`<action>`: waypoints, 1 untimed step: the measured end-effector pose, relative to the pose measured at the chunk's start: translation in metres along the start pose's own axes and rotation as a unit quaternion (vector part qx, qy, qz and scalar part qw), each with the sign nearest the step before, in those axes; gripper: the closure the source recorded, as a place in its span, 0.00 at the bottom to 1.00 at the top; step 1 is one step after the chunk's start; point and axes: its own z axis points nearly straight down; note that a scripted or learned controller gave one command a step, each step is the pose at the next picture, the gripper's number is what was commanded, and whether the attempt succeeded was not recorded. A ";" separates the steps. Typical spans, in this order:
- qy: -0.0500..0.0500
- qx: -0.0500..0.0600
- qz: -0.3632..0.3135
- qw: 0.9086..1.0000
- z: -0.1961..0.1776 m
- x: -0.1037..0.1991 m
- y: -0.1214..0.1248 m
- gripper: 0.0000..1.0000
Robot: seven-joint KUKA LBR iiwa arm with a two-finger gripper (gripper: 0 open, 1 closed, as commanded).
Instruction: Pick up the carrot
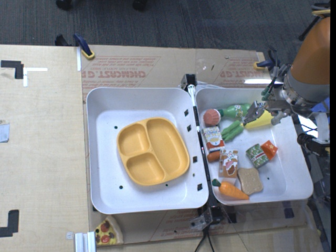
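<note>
I see the carrot (231, 190) lying flat in the right bin (299, 190), near its front left corner. It is orange, tapering toward the right, with a small green top at its left end. Its tapered end lies against a slice of brown bread (250, 181), and a small carton (229, 164) sits just behind it.

The arm (313, 56) comes in from the right, its orange band showing large above the grey wrist, which hangs over the back right part of the same bin. The gripper (257, 113) sits low among the items there, close to a yellow banana (261, 121) and the green vegetables (234, 121) beside it. I cannot tell how far its fingers are spread, nor whether they touch anything. The gripper is well apart from the carrot.

The left bin (100, 156) holds a yellow divided plate (152, 151).
</note>
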 end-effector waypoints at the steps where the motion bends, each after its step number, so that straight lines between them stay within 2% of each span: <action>1: 0.000 0.000 -0.095 0.995 0.007 0.088 -0.036 0.00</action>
